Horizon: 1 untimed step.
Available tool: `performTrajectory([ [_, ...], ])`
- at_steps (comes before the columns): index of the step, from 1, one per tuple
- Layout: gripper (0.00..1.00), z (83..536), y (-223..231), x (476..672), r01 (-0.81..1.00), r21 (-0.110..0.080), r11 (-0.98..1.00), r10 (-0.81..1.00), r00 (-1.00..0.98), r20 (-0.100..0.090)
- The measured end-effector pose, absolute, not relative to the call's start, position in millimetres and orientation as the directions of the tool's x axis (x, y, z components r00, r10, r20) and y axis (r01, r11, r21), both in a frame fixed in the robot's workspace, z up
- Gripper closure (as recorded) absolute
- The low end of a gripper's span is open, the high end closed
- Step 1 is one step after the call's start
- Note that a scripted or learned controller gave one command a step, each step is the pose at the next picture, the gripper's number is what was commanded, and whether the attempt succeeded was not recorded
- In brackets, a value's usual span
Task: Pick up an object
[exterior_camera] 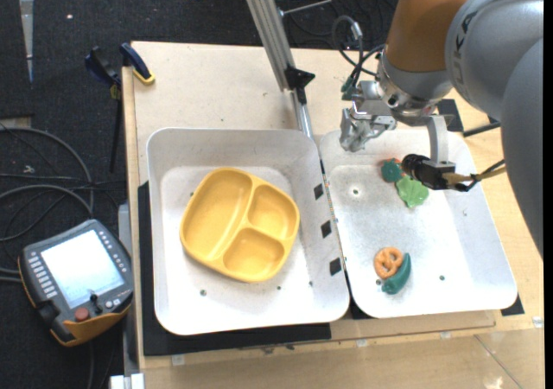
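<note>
The left white bin [173, 162] contains one yellow divided plate [239, 224], its long axis running diagonally; the right white bin [467, 240] contains a green toy [412, 191] near the far wall and an orange-and-teal toy [391, 268] toward the near edge. The gripper [356, 138] hangs over the right bin's far-left corner, holding nothing; its finger spacing cannot be determined.

Right bin [449, 232] centre open; green toy [411, 191] at 12 o'clock, orange-teal toy [391, 268] at 6; slanted pole [275, 28] beyond.
</note>
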State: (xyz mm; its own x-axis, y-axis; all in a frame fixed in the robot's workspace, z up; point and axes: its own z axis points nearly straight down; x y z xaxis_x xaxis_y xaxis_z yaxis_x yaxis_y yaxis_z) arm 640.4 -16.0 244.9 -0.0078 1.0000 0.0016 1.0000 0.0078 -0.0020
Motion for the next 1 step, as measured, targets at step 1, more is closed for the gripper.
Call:
performTrajectory([
  [1,1.00,241.3,38.0,632.9,1.000,-0.002,0.008,1.000,-0.008,0.002],
])
